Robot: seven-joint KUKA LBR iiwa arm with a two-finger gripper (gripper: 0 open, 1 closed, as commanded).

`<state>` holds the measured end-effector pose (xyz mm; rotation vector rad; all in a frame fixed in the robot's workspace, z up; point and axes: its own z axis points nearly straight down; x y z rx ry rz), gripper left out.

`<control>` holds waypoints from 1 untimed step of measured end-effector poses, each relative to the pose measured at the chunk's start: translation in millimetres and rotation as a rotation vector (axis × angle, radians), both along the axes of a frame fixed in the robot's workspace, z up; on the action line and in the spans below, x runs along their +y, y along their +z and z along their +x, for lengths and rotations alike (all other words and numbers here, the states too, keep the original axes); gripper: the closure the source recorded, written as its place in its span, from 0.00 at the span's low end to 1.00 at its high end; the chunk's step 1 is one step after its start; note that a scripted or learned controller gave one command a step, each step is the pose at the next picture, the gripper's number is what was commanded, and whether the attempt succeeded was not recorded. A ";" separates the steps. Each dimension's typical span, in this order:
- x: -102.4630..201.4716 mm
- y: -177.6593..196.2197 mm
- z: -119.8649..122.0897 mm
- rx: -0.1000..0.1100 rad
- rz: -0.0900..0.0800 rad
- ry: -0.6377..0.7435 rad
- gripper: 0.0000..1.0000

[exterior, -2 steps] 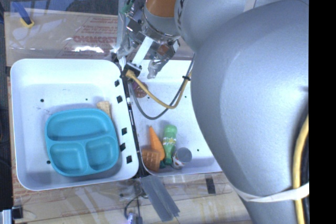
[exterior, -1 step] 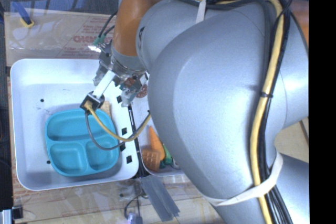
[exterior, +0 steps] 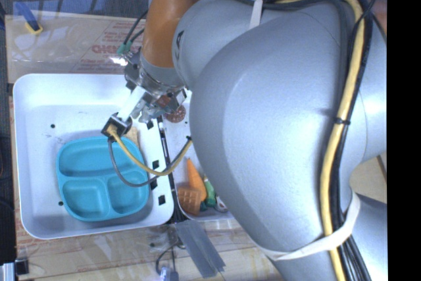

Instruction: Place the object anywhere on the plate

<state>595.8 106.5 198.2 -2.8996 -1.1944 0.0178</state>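
A blue plate [exterior: 99,181] with three compartments lies in the left white bin [exterior: 33,115], toward its front. My gripper [exterior: 156,104] hangs over the wall between the two bins, just beyond the plate's far right corner. A small tan piece [exterior: 134,135] shows at that corner of the plate, beside the rim; I cannot tell whether it touches the plate. A brown round thing [exterior: 175,115] sits right under the wrist at the right bin's near edge, partly hidden.
In the right bin, an orange carrot-like piece [exterior: 192,173], a waffle cone [exterior: 187,196] and a green item [exterior: 210,197] lie at the front left corner. My bulky grey arm [exterior: 276,122] hides most of that bin. Cardboard [exterior: 79,43] lies behind the bins.
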 end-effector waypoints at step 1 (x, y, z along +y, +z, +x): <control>0.2 -0.1 -0.1 0.000 0.000 0.000 0.00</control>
